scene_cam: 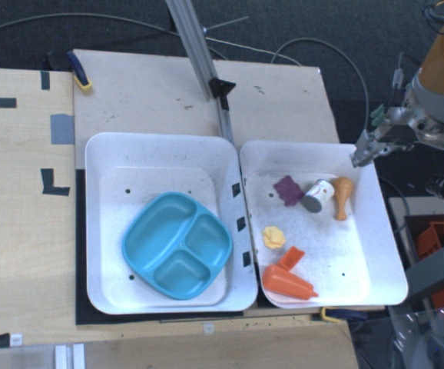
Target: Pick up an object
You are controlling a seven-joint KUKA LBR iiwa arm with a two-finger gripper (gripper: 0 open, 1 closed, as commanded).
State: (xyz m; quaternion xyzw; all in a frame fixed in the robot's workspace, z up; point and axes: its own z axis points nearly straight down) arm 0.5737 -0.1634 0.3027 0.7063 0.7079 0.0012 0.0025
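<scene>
Gripper (362,155): seen at right bin's (376,279) upper right rim; jaw state cannot be told.
Objects: purple piece (287,190), white cup (317,194), tan peg (342,197), yellow lump (274,237), orange carrot (287,282).
Left bin (99,206): 1 blue tray (177,244).

Plastics and bare wood on the bench

We see a glossy blue plastic tray (177,244) in the left bin (99,206), smooth matt white; a shiny orange plastic carrot (287,283) near the right bin's (376,267) front edge; the bench (14,206) looks like pale wood.

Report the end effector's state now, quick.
End effector: cannot be told; it sits over the right bin's upper right rim, with nothing visibly in it.
</scene>
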